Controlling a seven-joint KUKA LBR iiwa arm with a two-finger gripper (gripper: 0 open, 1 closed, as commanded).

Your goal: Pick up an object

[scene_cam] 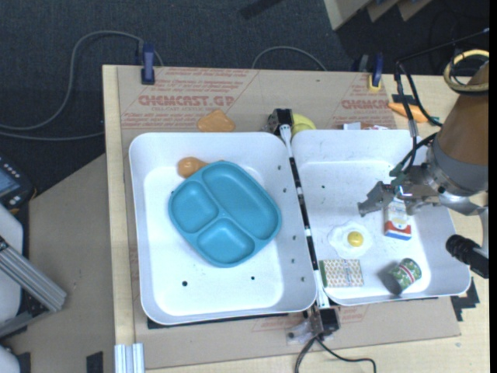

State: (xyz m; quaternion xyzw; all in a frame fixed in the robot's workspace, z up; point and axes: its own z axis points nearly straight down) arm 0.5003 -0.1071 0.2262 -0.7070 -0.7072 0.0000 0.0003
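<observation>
Tool over right bin, no object secured.
The tool hung with fingers spread above the right bin, directly over a small red-and-white carton. Beside the carton, toward the left bin, lay a toy fried egg; a green can lay nearer the camera.

Dark carpet floor; cables trailing.

Left bin: blue tray blocks your centre, edges free | Right bin: your upper-left is open; toy egg, carton, can, patterned packet crowd the lower half
</observation>
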